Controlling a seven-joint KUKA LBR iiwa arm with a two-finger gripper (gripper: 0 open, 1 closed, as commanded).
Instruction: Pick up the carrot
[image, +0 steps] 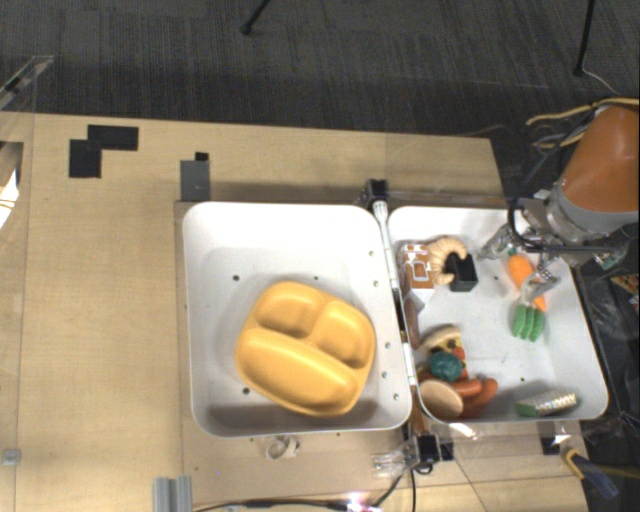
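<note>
you see the gripper (530, 268) over the carrot (526, 300) near the right bin's (580, 345) far right wall; its grip you cannot tell.

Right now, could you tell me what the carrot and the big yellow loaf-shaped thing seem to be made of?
Carrot: probably moulded plastic, a toy; flat orange body, plain green top, no natural texture. Yellow loaf: likely smooth plastic or foam; uniform colour, rounded lobes, a soft sheen. The look leaves foam or hard plastic open.
</note>
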